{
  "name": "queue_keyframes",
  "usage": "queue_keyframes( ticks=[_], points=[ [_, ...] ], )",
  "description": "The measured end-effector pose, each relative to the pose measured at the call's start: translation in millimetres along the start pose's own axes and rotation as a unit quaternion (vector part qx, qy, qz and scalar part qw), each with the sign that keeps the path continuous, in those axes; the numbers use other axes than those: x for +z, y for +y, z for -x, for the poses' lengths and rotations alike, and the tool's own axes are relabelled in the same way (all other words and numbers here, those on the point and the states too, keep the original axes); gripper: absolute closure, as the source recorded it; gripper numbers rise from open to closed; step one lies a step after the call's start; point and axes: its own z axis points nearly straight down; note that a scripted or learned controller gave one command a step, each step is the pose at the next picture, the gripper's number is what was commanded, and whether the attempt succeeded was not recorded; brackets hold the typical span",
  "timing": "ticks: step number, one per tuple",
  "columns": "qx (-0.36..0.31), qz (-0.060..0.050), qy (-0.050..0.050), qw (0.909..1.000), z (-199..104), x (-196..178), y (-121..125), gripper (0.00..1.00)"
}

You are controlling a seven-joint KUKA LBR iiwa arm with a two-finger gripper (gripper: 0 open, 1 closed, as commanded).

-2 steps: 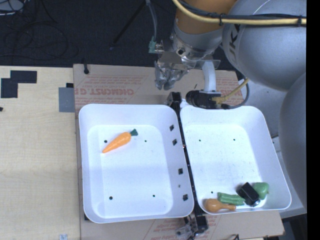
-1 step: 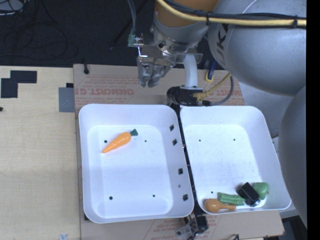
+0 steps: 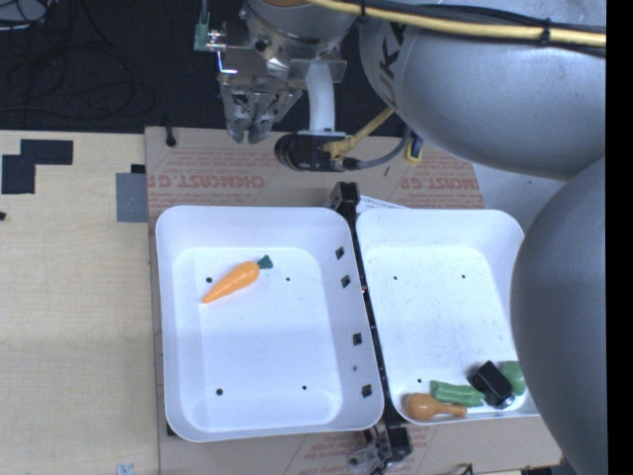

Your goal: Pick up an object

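**Reporter:** Where is the claw right now?

**Onlooker:** The gripper (image 3: 252,127) hangs high over the back edge of the cardboard sheet (image 3: 326,181), beyond both bins. Its 2 fingers point down and sit close together with nothing between them. It carries no load.

**Reporter:** What would a good pick take from here?

**Onlooker:** By my reckoning, the carrot (image 3: 235,279) is the easy target. It lies alone, on a slant, in the upper left of the left bin (image 3: 173,325), well apart from every wall. The claw should spread first, turn to straddle the carrot across its narrow width, then drop straight down and close at mid-body.

**Reporter:** And the other bin?

**Onlooker:** The right bin (image 3: 450,221) holds a cluster jammed into its near right corner: a black block (image 3: 492,384), a green piece (image 3: 457,393) and a tan pear-shaped piece (image 3: 431,407), touching or nearly so. A second green item (image 3: 512,374) sits behind the block. Fingers would likely foul the wall there.
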Motion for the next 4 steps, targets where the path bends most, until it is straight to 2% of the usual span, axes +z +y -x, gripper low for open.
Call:
queue_keyframes(
  ticks=[1, 2, 3, 4],
  points=[
    [0.006, 0.004, -0.001, 1.0, 90, -110, 4, 1.0],
    [0.004, -0.004, -0.001, 1.0, 119, -102, -59, 1.0],
    [0.006, -0.008, -0.002, 0.9999, 196, -12, -119, 1.0],
    [0.002, -0.006, -0.002, 1.0, 171, 98, -42, 1.0]
  ],
)
